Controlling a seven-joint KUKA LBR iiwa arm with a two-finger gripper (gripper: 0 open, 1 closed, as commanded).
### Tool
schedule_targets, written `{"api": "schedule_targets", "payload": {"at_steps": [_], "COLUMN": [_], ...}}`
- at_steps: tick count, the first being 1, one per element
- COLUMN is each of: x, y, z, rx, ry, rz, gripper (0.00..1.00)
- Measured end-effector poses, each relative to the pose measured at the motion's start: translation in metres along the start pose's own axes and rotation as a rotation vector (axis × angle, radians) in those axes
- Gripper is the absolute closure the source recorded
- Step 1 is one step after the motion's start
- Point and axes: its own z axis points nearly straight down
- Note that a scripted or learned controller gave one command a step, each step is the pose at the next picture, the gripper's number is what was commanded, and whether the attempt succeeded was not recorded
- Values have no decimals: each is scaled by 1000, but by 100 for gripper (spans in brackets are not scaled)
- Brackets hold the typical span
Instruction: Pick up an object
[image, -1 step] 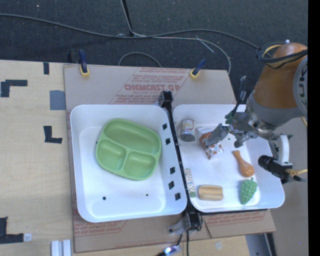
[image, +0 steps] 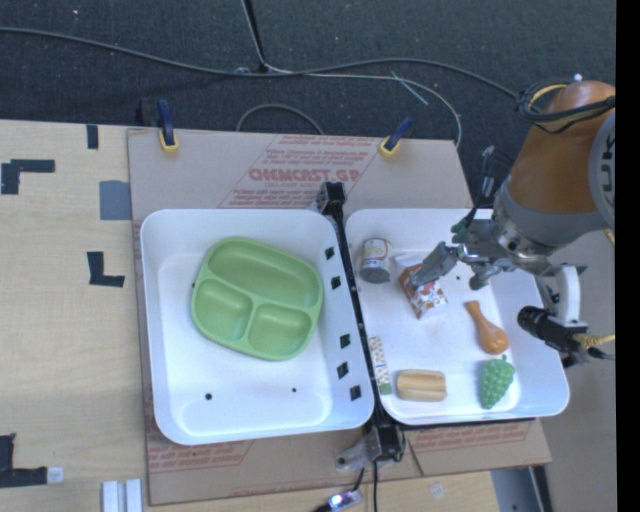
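Two shallow white bins are being carried side by side on the table (image: 60, 300), over a cardboard sheet (image: 300, 170) clamped at its far edge. The left bin (image: 165, 400) is being occupied by a green divided plate (image: 258, 298), lying flat toward the 11 o'clock part of that bin.

The right bin (image: 545, 395) is being shared by several small things. A small grey can (image: 375, 260) is lying at about 10 o'clock in the bin, close to the divider between the bins. A red-and-white packet (image: 424, 293) is lying just to the can's 4 o'clock, near the bin's middle. An orange toy drumstick (image: 486, 327) is lying at 3 o'clock from the middle, with a green bunch of toy grapes (image: 495, 382) just below it at 5 o'clock. A tan bread roll (image: 421, 385) is lying at 6 o'clock, beside the grapes but apart from them.

The arm (image: 560, 160) is being reached in from 3 o'clock, its orange band at the upper right. The claw (image: 432, 266) is being held low over the right bin, stretched toward 9 o'clock, its tip overlapping the packet's upper edge. How far the claw is spread, and whether anything is caught in it, cannot be told. The can is lying just to its 9 o'clock, the drumstick at its 4 o'clock.
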Motion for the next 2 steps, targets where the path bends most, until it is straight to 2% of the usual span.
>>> {"api": "schedule_targets", "payload": {"at_steps": [2], "x": [1], "y": [-19], "z": [110], "rx": [6], "ry": [1], "rz": [1], "gripper": [0]}}
